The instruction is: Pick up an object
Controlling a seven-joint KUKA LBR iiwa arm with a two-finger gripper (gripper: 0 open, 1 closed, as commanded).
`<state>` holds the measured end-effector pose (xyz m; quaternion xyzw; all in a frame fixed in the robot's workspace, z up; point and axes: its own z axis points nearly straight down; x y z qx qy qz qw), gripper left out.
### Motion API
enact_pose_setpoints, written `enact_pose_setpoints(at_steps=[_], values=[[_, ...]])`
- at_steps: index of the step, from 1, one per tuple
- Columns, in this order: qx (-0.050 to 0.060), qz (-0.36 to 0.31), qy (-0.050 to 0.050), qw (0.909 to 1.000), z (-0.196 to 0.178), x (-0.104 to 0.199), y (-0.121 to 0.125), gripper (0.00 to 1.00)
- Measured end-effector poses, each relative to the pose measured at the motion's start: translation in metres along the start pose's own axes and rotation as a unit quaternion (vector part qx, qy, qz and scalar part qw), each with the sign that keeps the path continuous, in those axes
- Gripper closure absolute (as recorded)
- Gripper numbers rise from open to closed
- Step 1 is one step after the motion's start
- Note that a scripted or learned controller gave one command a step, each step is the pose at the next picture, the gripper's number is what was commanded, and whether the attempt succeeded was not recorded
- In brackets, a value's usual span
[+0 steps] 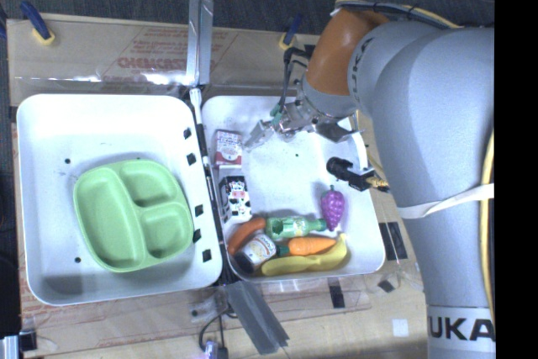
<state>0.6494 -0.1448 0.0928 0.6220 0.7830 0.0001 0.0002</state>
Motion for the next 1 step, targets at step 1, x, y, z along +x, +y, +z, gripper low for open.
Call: enact_pose_setpoints(at_steps=[1], values=[[0.001, -0.002, 0.001, 1.0000, -0.0154, 0.0067, -0.0174, 0.00]])
